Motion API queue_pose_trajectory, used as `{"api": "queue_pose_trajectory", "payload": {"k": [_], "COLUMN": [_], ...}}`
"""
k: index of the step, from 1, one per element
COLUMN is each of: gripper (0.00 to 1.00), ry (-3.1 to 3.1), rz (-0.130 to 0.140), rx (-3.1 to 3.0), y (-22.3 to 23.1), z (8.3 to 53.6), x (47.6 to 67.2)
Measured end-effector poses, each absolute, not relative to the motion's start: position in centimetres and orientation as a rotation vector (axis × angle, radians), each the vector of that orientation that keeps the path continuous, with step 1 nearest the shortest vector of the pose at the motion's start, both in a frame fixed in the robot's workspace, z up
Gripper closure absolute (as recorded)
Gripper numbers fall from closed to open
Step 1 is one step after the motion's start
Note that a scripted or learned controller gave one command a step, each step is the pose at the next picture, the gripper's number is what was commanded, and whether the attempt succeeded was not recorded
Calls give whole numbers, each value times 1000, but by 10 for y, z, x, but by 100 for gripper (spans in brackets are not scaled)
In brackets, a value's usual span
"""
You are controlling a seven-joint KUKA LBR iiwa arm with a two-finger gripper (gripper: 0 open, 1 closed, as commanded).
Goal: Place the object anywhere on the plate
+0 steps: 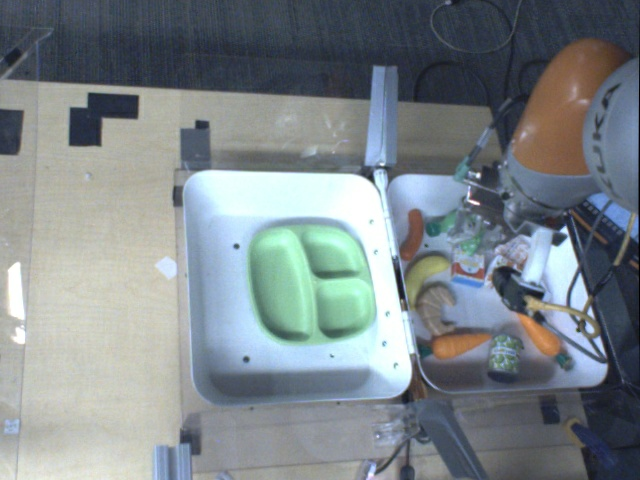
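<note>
A green plate [308,281] with three compartments lies in the left white bin [215,268]. My gripper [474,226] hangs over the upper middle of the right bin [585,368], just above a small red and white carton [468,267]. Around it in that bin lie a red sausage [413,231], a yellow banana [427,271], a tan mushroom-like piece [436,307], an orange carrot [462,345], a small green-labelled can [505,357] and a second carrot [540,334]. The wrist hides whatever sits directly under the gripper.
The arm's orange band [565,108] and grey wrist cover the right bin's upper right corner. Cables [545,303] trail across that bin's right side. A metal divider [382,118] stands between the bins at the back. Black markers [100,116] sit on the bench to the left.
</note>
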State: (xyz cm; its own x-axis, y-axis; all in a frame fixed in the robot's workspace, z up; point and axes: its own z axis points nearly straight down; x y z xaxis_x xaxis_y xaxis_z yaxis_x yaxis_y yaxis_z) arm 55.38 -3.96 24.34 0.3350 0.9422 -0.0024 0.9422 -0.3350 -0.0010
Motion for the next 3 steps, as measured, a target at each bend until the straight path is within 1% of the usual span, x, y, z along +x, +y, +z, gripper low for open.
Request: {"api": "queue_pose_trajectory", "payload": {"k": [1,2,3], "gripper": [100,100,0], "ry": [1865,1753,1753], "rz": [-2,-4,-3], "rx": [2529,2609,2608], "y": [14,117,117], "z": [259,211,212], "x": [565,582,582]}}
